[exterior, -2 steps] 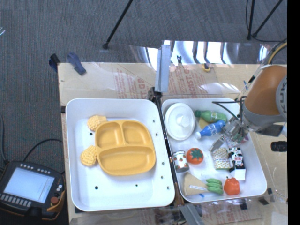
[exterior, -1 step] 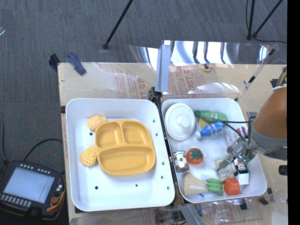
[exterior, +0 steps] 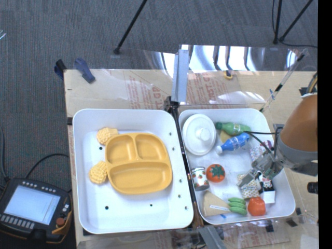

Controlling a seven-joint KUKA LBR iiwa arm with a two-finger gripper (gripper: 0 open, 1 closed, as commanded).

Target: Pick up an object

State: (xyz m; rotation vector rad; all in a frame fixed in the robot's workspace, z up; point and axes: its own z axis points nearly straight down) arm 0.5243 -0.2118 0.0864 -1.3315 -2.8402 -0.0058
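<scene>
I'm at the reaching step: my gripper (exterior: 254, 178) hangs low over the right bin (exterior: 282, 139) near its right wall, above a patterned packet (exterior: 249, 188). I cannot tell how it is set, nor that it holds anything. Next I need a straight descent onto that packet

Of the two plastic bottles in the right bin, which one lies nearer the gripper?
The blue plastic bottle with the white cap. It lies closer to the gripper than the green plastic bottle, which sits farther back beside the white round lid.
</scene>
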